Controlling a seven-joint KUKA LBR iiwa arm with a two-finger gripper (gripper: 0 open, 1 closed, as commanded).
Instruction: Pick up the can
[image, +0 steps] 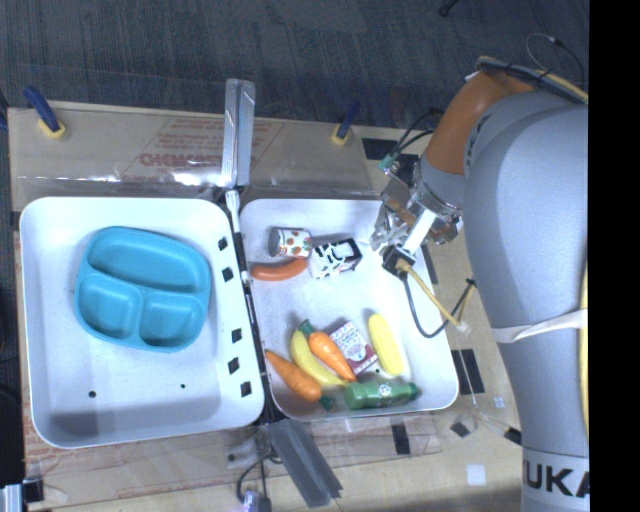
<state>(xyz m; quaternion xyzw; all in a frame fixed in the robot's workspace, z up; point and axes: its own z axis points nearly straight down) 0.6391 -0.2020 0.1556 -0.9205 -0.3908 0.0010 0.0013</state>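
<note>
The can (290, 241) is small, with a white and red-spotted label, and lies on its side at the back left of the right bin (432, 355). My gripper (397, 243) hangs over the back right edge of that bin, well to the right of the can. A black-and-white cow-patterned carton (336, 257) lies between the gripper and the can. Nothing shows in the gripper.
A sausage (278, 269) lies just in front of the can. Toward the bin's front are two bananas (386, 344), carrots (330, 355), a small snack pack (351, 342) and a green bottle (380, 393). The left bin (40, 330) holds a blue divided plate (143, 288).
</note>
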